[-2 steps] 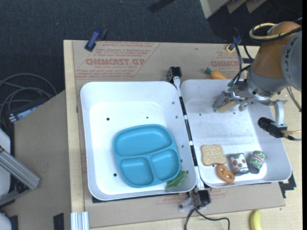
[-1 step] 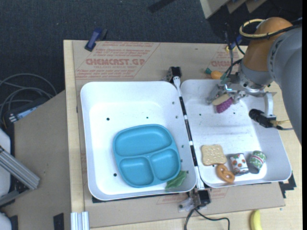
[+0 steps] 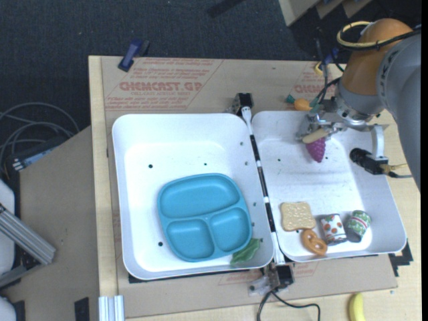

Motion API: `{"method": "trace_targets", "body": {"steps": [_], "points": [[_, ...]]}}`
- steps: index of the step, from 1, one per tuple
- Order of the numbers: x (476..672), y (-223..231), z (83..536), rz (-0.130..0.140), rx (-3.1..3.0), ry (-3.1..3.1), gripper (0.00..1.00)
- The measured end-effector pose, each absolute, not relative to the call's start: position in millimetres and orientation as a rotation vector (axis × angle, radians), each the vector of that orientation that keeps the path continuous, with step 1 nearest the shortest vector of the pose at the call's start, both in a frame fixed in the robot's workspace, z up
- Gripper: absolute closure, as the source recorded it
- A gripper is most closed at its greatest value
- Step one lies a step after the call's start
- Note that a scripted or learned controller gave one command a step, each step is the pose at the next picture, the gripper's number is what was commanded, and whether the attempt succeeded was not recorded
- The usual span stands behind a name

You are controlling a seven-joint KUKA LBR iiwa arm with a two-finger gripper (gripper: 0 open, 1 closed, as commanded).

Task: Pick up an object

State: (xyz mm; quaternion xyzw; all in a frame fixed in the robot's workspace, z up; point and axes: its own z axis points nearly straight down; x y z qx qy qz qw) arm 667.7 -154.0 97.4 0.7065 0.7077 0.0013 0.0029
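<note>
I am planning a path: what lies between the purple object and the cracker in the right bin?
Nothing: in the camera view, bare white bin floor runs from the purple object to the cracker.

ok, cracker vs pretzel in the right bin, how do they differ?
The cracker is pale tan, squarish and flat; the pretzel is darker orange-brown, rounded and looped. The cracker looks larger. It lies farther from the bin's near edge, the pretzel closer to it. Both are toy foods lying side by side, away from the gripper.
</note>
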Motion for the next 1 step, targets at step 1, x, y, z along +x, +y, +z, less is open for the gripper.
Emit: {"method": "trace_targets", "body": {"steps": [1], "points": [[609.2,-79.8,186.3,0.004,2.218,2.224,1.00]]}}
